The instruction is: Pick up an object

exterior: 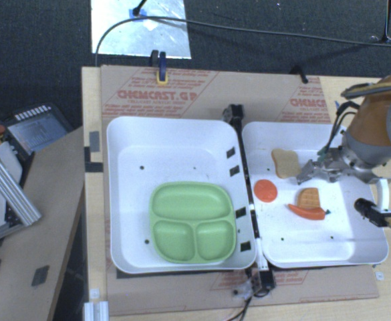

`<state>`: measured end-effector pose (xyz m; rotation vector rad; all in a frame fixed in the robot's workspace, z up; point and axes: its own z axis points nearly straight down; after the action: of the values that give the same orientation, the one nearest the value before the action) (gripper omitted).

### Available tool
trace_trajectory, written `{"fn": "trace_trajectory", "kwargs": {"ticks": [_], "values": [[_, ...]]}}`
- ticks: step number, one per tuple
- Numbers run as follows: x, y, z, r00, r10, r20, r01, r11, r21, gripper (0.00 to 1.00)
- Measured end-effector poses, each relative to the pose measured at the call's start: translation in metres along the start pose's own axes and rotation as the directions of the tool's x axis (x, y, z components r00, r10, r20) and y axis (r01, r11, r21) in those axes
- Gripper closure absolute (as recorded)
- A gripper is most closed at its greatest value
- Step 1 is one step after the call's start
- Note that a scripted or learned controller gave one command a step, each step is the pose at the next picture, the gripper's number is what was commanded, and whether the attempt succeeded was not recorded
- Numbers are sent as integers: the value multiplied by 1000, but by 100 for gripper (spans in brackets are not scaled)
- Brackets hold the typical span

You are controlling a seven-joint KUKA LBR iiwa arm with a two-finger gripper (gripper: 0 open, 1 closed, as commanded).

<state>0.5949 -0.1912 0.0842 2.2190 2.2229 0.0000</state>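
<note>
Right bin (365,249): orange carrot (307,211) lying left-right at centre; gripper (313,171) just above it, its opening not discernible.

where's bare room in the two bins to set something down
Left bin: bare floor behind the green tray and along its left wall. Right bin: bare strip along the front, below the carrot. Crowded: the right bin's middle, where the beige piece, orange disc, waffle, carrot and gripper cluster.
</note>
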Motion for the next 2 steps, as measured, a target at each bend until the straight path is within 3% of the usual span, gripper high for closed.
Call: {"fn": "trace_trajectory", "kwargs": {"ticks": [1, 2], "values": [[0, 1, -12, 1000, 0, 1, 0, 1000, -4, 100], [3, 2, -76, 1000, -2, 2, 2, 1000, -7, 100]]}}
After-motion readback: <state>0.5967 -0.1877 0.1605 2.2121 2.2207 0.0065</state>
